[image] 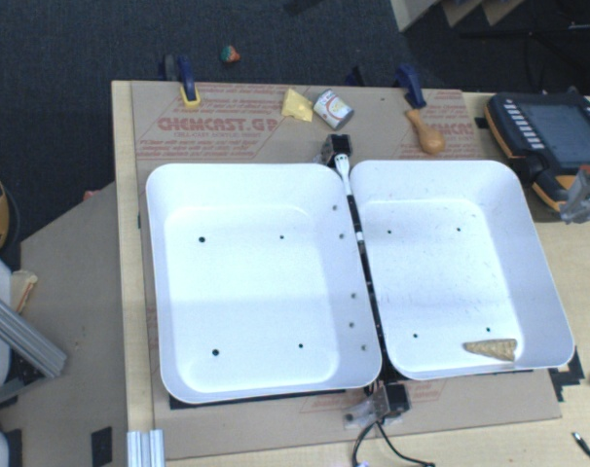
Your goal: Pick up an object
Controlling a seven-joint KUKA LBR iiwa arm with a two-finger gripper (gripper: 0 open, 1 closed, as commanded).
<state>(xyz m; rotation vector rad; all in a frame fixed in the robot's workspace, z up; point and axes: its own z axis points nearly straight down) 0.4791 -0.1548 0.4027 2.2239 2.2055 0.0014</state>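
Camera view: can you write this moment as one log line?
left bin | right bin holds tan wedge near front corner | pick not yet done

Pose of the arm and its jaws cannot be told here

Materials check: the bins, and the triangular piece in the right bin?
Bins: probably moulded plastic, white, smooth with a faint sheen and rounded corners. Triangular piece: tan and speckled, matte and rough-looking; perhaps sponge or cork, too small to be sure.
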